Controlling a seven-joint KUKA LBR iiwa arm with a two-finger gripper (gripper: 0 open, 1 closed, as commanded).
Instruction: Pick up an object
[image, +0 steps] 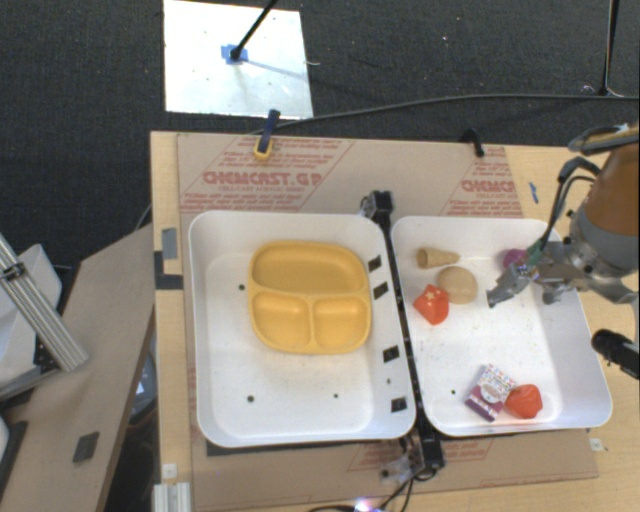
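1. Camera view from above, at a slant: two shallow white bins side by side on a cardboard-covered bench.
2. In the left bin (215, 400): a yellow divided plate (308, 297) with three compartments, lying flat near the middle.
3. In the right bin (570, 400): a tan cone (436, 257) near the far wall; a beige ball (459, 284) touching a red block (432, 304); a purple piece (514, 258) partly hidden by the arm.
4. Near the front wall: a purple-and-white packet (490, 390) touching an orange-red ball (524, 401).
5. Gripper (510, 285) above the right bin, just right of the beige ball, nothing visibly between its fingers; whether apart or together, cannot tell.
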